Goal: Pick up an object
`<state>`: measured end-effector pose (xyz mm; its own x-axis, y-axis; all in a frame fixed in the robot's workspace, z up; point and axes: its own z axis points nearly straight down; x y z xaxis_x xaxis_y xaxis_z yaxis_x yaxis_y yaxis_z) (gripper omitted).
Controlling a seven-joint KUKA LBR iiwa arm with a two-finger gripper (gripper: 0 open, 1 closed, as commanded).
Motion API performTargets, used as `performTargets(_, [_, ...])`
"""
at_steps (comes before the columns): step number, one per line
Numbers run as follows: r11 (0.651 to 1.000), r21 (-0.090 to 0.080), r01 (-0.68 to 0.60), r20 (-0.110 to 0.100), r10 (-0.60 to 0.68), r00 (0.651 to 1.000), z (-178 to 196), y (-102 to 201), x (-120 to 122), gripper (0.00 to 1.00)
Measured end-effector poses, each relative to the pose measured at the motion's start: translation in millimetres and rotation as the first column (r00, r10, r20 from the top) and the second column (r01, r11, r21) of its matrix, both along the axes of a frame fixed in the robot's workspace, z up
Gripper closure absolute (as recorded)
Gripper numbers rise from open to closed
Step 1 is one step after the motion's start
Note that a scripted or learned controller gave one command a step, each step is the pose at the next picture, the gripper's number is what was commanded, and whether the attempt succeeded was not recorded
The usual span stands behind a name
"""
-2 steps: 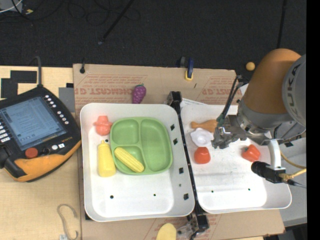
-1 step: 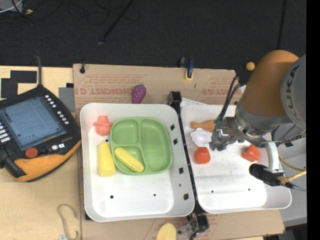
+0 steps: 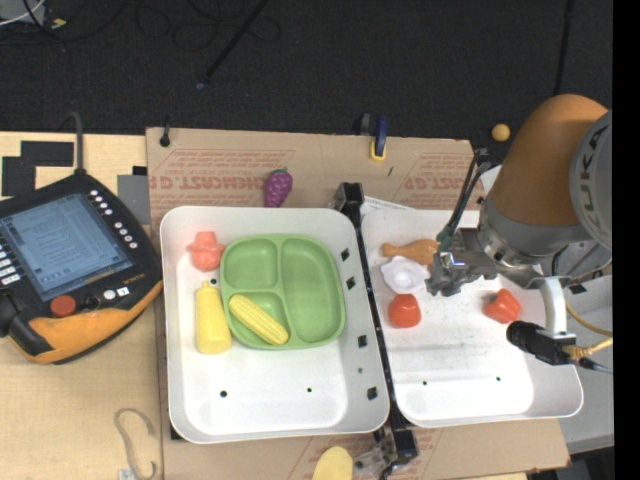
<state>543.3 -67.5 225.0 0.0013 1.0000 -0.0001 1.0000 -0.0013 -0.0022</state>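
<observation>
Camera view: drumstick (image 3: 412, 251) long axis approx left-right.

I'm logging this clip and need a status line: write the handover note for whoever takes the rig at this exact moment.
Pincer: low in the right bin, beside the white piece; finger state unreadable.
Right bin: chicken drumstick, white piece, two red-orange pieces.
Left bin: green divided plate with corn in its lower compartment, yellow bottle, pink piece.
Done: nothing visibly lifted.
Left: grasp and raise one object.
</observation>
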Motion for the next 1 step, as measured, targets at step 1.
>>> performTargets(1, [1.0, 0.002, -0.001, -0.001, 0.001, 1.0, 6.5, 12.6, -6.3, 1.0])
